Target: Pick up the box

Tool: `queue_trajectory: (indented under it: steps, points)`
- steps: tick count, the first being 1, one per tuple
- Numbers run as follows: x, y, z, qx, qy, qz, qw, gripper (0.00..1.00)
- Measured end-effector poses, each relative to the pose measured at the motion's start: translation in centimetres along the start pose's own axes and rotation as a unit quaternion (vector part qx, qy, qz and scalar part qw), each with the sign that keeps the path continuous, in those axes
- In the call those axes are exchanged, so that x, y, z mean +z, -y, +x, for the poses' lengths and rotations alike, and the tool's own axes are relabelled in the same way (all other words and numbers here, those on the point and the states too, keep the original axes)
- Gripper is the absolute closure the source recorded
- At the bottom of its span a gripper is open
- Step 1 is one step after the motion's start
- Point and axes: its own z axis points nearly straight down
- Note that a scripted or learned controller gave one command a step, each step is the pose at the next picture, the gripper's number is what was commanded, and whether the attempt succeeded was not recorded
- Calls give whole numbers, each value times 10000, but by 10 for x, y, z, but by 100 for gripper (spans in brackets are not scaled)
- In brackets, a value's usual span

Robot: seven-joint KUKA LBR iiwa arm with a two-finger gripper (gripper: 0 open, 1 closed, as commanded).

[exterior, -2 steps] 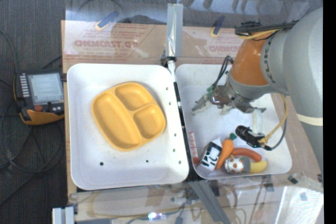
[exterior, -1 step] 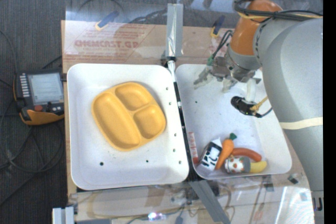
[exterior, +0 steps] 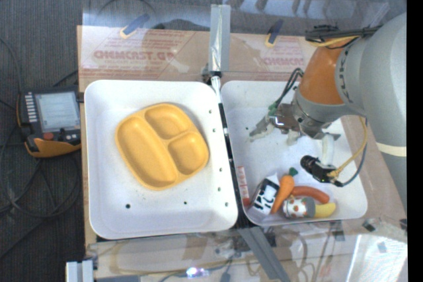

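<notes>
**Camera view: box lies at the near edge of the right bin, gripper above and apart from it**

The box [exterior: 266, 196], small and black-and-white with bold markings on its top face, lies tilted in the near-left corner of the right bin [exterior: 246, 107]. It rests close to that bin's left wall. Leaning against its right side is a toy carrot [exterior: 283, 190], orange with a green top, set at a slant. Just right of the carrot lie a red sausage-like piece [exterior: 310, 194], a small bottle or figure with a white and red label [exterior: 297, 208], and a yellow banana-shaped piece [exterior: 324, 209], all bunched along the near wall.

Farther back in the same bin, well apart from the box, hangs the gripper [exterior: 278, 125]. Its metal fingers [exterior: 259, 131] are spread, with nothing between them, and they point toward the bin's left side over bare white floor. Behind it rises the grey arm with its orange band [exterior: 322, 73], coming in from the right. A black cable connector [exterior: 314, 167] dangles below the wrist, between the gripper and the toy cluster.

The left bin [exterior: 106, 208] holds a yellow divided plate [exterior: 162, 144] with three compartments. Left of the bench, on the carpet, sits a handheld controller with a screen [exterior: 50, 120].
</notes>
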Motion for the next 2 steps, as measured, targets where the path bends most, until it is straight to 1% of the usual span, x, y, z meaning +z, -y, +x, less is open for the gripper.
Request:
queue_trajectory:
  steps: [1,2]
  points:
    - [-2,81,15,902,1,-42,9959,0]
    - [0,17,9,1801,-2,-10,9836,0]
